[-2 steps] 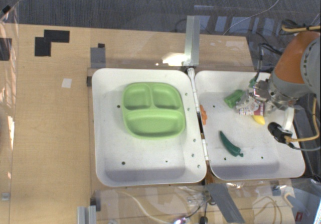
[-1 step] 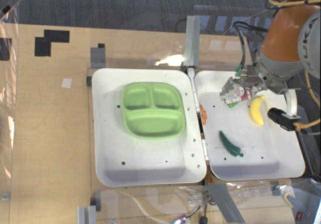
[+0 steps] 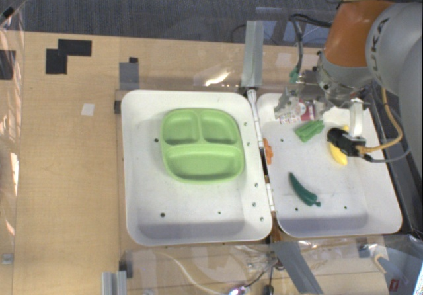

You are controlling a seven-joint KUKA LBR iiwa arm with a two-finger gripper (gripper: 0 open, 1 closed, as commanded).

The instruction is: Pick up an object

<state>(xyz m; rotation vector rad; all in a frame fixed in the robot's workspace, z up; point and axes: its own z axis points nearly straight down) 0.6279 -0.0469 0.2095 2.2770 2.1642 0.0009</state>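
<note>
My gripper (image 3: 303,96) hangs over the far left part of the right bin (image 3: 344,217). Just below it lies a small red and white item (image 3: 293,114); I cannot tell whether the two touch. A light green piece (image 3: 308,131) rests right beside that item, toward the bin's middle. A yellow object (image 3: 338,153) lies further right, partly under a black part with a cable. A dark green pepper-shaped object (image 3: 303,190) sits alone nearer the front of the right bin.
The left bin (image 3: 152,221) holds a green divided plate (image 3: 200,144) at its centre. A small orange bit (image 3: 268,152) lies by the wall between the bins. The arm's orange band and grey body (image 3: 370,29) fill the far right corner.
</note>
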